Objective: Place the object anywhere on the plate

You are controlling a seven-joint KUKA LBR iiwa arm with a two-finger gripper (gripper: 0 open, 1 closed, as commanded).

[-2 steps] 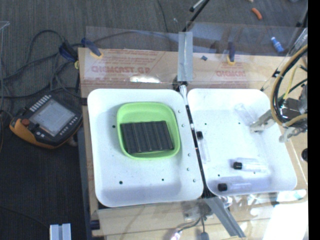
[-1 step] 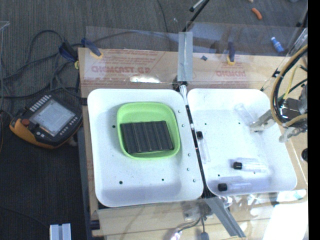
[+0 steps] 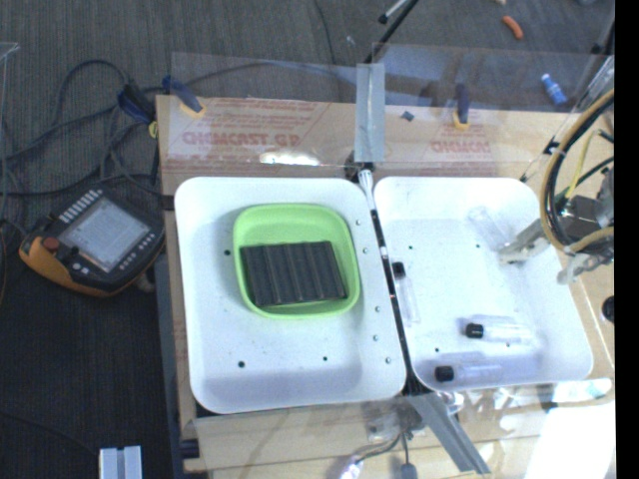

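A green square plate lies in the left bin. A dark grey ribbed rectangular object rests flat on the plate, covering its lower middle. My gripper is at the right edge of the right bin, far from the plate and with nothing seen in it. The arm's wrist and its yellow and black cables rise just behind it.
Several clear tubes with black caps lie in the right bin: one at the lower middle, one by the front wall, one along the divider. A teach pendant lies on the floor to the left.
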